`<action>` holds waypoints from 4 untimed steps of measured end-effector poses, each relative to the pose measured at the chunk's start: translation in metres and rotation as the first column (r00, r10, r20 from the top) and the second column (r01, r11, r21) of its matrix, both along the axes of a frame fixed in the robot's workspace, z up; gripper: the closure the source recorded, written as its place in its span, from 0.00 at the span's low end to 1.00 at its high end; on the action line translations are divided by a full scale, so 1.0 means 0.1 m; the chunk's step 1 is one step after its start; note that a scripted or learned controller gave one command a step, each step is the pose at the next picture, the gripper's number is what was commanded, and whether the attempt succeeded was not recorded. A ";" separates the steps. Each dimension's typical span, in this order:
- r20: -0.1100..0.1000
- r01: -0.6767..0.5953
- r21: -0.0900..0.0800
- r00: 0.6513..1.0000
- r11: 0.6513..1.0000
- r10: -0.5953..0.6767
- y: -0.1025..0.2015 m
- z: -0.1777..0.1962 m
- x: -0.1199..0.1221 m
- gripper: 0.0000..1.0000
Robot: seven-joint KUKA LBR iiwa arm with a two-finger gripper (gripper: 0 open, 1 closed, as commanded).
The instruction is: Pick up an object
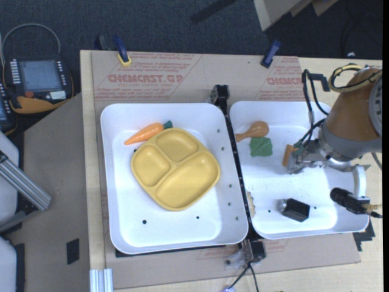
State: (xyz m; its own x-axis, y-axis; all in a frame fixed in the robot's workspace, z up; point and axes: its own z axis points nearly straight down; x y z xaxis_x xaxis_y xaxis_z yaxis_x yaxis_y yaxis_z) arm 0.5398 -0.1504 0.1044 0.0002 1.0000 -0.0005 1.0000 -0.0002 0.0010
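In the right bin [316,117] lie a tan drumstick-shaped toy [254,130], a green piece [261,146], a small orange-brown block [288,156] and a black box with a silver end [295,210]. My gripper [298,162] is low over the middle of this bin, reaching in from the right. It sits right beside the orange-brown block, on the block's right side. Whether it touches or holds the block cannot be made out. The grey arm with its orange band [355,117] hides the bin's right part.
The left bin [115,181] holds a yellow divided plate [176,169] and an orange carrot [143,133] at the plate's upper left. A black ridge [234,157] separates the bins. Cables [313,93] loop off the arm above the right bin.
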 end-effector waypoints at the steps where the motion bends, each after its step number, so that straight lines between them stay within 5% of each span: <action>1: 0.006 0.001 -0.003 1.000 1.000 -0.001 -0.11 0.57 0.00 1.00; 3: 0.007 -0.002 -0.002 1.000 1.000 0.002 -0.06 1.62 0.04 1.00; 4: -0.002 -0.006 0.003 1.000 1.000 0.006 0.42 1.65 -0.05 1.00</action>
